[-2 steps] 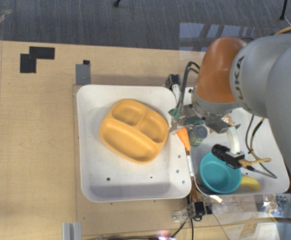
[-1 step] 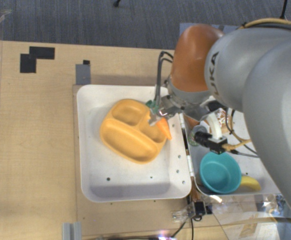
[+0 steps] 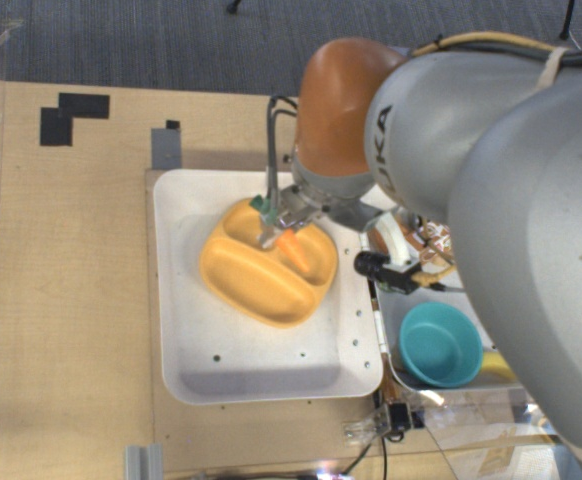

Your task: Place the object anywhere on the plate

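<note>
Looks like the release step: gripper low over the yellow divided plate in the left bin, with the orange toy right at its tip.

To do it well:
- Lower straight down until the orange toy rests inside a compartment, then let go gently.
- No sideways drag. Would probably shove the light plate across the bin.
- Avoid dropping from height. Judged likely to roll or bounce over the rim.
- Lift straight up afterwards, clear of the divider ridge.
- Stay away from the teal bowl off to the right. Not needed here.

Position of the orange toy:
- Over the plate's small right-hand compartment, just right of the gripper tip and on its near side.
- Touching the tip or very nearly so.
- Cannot tell whether resting on the plate or hanging just above it.

Small green bit on the far-left side of the tip. Maybe the toy's leafy end, maybe gripper hardware, too small to say.

Cannot tell the grip state either. Tip too small and blurred to show whether clamped on the toy or parted beside it. Worth checking before counting the task done.
</note>
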`<state>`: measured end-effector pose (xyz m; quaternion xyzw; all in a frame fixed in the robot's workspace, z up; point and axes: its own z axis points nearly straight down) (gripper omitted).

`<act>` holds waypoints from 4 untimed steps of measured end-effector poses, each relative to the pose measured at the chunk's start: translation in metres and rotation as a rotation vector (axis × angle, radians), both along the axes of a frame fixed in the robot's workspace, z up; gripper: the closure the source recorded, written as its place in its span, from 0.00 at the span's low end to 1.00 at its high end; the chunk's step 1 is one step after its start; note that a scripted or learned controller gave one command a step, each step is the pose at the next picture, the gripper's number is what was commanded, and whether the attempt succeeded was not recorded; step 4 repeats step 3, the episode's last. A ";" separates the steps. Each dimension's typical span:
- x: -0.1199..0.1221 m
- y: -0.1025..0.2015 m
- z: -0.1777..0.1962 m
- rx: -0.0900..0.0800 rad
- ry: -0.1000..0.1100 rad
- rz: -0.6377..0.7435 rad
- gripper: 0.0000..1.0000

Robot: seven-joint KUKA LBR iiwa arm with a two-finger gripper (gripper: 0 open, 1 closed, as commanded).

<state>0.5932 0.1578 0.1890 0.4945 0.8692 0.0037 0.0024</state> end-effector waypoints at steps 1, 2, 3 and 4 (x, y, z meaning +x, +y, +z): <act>-0.006 0.051 0.074 -0.001 -0.005 0.230 1.00; 0.029 0.071 -0.026 -0.005 0.006 0.417 1.00; 0.031 0.072 -0.021 -0.003 -0.002 0.417 0.00; 0.031 0.072 -0.021 -0.003 -0.002 0.417 0.00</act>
